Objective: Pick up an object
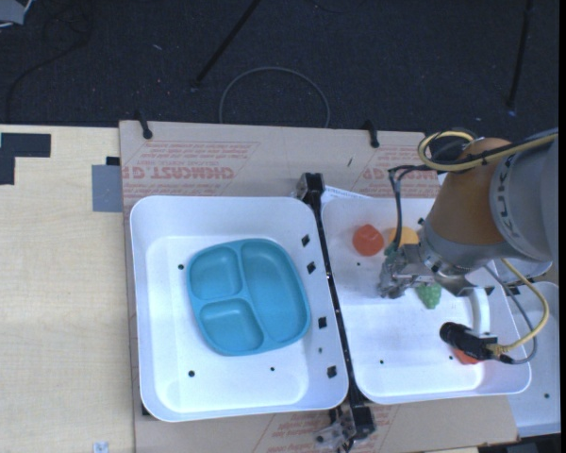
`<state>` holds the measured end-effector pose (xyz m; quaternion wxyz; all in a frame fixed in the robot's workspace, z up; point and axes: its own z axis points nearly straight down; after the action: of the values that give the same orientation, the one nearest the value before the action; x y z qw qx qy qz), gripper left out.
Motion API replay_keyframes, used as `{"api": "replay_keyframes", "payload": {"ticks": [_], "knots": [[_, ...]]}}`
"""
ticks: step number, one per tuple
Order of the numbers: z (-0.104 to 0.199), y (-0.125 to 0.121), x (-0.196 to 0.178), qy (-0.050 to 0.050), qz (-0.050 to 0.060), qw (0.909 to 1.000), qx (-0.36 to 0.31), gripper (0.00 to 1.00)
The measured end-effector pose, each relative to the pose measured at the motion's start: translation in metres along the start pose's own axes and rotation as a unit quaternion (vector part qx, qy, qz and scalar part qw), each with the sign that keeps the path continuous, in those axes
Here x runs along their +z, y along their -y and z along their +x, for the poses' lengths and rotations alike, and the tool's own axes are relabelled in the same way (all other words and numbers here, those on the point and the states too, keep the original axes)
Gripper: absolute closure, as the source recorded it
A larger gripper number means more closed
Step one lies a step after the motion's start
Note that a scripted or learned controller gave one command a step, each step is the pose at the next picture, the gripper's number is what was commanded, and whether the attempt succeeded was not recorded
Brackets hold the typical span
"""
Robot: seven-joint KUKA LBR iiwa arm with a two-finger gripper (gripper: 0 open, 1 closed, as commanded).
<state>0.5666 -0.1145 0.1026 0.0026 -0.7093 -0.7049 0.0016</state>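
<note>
Presently the gripper (393,281), its opening impossible to judge from above, hangs low in the right bin (406,385), with the orange ball (367,240) just beside it at eleven o'clock.

Grey arm (509,206) reaching from right, gripper (393,281) pointing down
</note>
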Motion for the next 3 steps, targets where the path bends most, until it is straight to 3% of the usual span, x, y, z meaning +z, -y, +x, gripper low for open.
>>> {"api": "replay_keyframes", "payload": {"ticks": [3], "knots": [[0.002,0.001,-0.137,0.001,-0.004,1.0000,-0.003,1.00]]}}
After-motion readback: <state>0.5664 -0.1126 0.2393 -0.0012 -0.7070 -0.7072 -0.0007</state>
